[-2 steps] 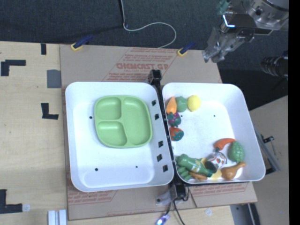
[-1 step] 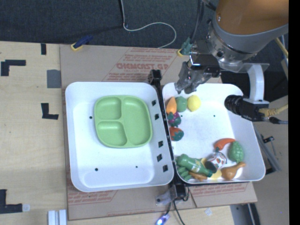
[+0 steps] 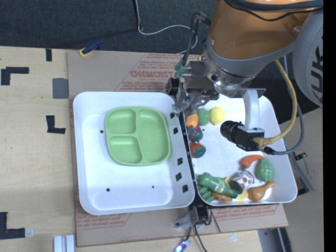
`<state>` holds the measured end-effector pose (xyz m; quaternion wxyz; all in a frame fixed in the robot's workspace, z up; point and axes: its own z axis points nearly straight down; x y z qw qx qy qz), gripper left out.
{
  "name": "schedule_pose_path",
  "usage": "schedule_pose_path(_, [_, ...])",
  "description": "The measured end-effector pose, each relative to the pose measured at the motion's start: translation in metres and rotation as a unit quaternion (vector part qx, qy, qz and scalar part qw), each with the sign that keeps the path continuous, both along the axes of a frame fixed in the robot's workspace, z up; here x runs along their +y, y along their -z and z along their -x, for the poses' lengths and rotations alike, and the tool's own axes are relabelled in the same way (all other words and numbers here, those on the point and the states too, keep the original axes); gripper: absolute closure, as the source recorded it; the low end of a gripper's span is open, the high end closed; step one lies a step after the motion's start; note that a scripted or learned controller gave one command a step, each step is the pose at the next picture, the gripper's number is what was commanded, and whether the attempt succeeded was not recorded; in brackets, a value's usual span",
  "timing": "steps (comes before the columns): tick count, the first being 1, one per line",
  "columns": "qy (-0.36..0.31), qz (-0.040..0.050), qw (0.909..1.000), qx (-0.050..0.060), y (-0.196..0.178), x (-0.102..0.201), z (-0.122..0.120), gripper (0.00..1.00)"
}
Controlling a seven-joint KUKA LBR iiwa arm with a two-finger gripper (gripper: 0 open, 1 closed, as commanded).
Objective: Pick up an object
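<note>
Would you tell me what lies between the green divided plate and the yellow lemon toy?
In the camera view, the bins' adjoining walls and the gripper lie between the green divided plate and the yellow lemon toy.

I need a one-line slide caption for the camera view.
KUKA arm's gripper poised at right bin's inner edge beside toy food; green divided plate in left bin.

Bright, even light; soft focus, faint shadows.

My band (image 3: 257, 14) is orange. I see a pale green plate (image 3: 138, 136) in a white bin (image 3: 89, 193), a yellow ball (image 3: 217, 115), and tan surface (image 3: 31, 156).
</note>
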<state>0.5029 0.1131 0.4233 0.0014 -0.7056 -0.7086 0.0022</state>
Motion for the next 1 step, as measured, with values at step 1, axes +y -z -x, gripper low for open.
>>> schedule_pose_path(1, [0.0,-0.0003,1.0,-0.001,-0.0125,-0.0011,-0.0005,1.0])
